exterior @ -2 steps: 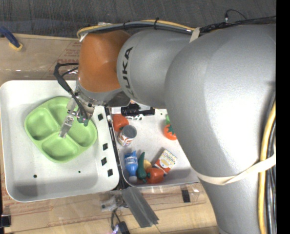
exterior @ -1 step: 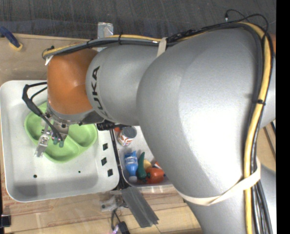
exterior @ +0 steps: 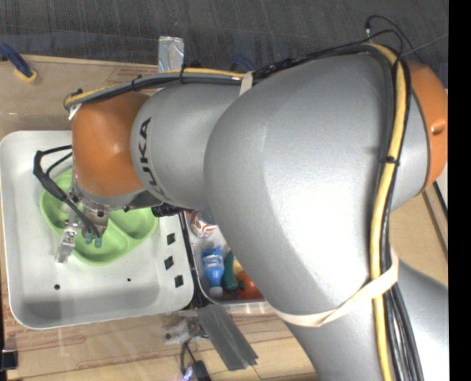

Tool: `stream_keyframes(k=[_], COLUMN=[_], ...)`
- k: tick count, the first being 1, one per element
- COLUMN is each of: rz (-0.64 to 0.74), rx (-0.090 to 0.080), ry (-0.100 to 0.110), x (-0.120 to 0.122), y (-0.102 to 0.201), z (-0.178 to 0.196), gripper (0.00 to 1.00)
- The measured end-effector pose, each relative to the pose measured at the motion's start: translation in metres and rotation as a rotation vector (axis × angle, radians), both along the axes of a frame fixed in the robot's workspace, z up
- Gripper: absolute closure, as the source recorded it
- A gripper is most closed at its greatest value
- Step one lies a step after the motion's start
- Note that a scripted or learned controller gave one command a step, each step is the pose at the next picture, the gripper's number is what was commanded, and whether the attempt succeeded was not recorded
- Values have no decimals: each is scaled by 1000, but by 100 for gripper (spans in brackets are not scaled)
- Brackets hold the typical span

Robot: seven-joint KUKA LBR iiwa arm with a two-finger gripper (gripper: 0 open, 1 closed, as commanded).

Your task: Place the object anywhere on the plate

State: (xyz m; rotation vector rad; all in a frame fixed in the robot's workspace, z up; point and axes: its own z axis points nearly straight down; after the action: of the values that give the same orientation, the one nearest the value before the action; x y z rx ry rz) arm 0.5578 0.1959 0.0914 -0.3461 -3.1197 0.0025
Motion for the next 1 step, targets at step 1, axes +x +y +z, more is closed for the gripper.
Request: stream_keyframes(k=[1], rz=[-537], rx=[0], ry=[-3], x=[-4], y=[12], z=[72], gripper=[0])
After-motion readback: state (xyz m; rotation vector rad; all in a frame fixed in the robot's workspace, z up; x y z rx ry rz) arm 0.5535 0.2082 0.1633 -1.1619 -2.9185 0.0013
